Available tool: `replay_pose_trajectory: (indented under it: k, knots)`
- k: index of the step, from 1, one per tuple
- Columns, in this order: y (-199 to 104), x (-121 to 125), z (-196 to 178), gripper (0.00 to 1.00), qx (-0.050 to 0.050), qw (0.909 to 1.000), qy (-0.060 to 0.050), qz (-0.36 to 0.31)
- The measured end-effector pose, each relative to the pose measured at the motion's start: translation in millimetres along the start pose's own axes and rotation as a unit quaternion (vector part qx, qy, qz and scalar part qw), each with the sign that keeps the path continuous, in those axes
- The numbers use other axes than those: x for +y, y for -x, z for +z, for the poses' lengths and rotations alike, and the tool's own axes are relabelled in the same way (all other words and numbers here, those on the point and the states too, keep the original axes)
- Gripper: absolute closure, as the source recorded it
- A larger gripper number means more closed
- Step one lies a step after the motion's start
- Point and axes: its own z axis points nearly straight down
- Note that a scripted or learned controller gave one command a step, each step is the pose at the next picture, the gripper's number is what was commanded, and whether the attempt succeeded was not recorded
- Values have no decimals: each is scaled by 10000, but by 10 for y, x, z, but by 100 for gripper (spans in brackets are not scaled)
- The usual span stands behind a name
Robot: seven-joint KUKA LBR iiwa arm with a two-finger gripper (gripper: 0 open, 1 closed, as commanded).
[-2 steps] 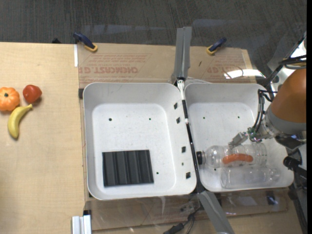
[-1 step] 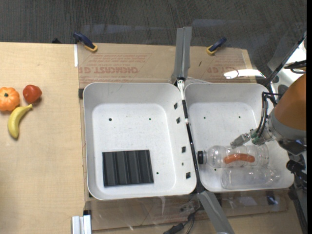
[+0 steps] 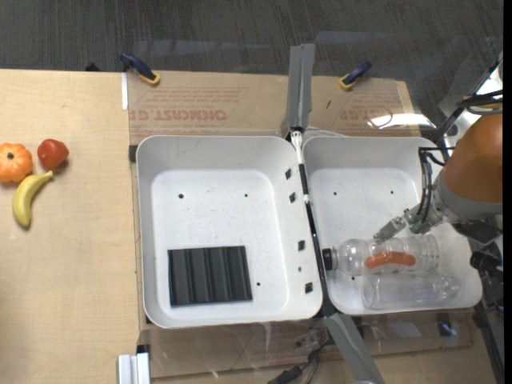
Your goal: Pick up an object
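Dark carpet ran behind the bench, and we had two white bins side by side: the left bin (image 3: 152, 214) carried a black ribbed block (image 3: 210, 275) at lower centre, the right bin (image 3: 360, 166) held the work. Our gripper (image 3: 400, 226) hung low at the frame's right, just above a clear plastic bottle (image 3: 384, 256) with an orange piece (image 3: 390, 258) showing through it, beside a second clear container (image 3: 412, 290). How wide the gripper stood, we couldn't tell, and nothing showed in its grasp. We judged the risk plain: a smooth, round bottle could roll or squirt sideways under an off-centre pinch.
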Motion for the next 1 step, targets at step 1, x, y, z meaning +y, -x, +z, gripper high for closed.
replay_pose_trajectory:
  k: [1]
  knots:
    - [203,-250,-102,0,-95,9996,185,-173]
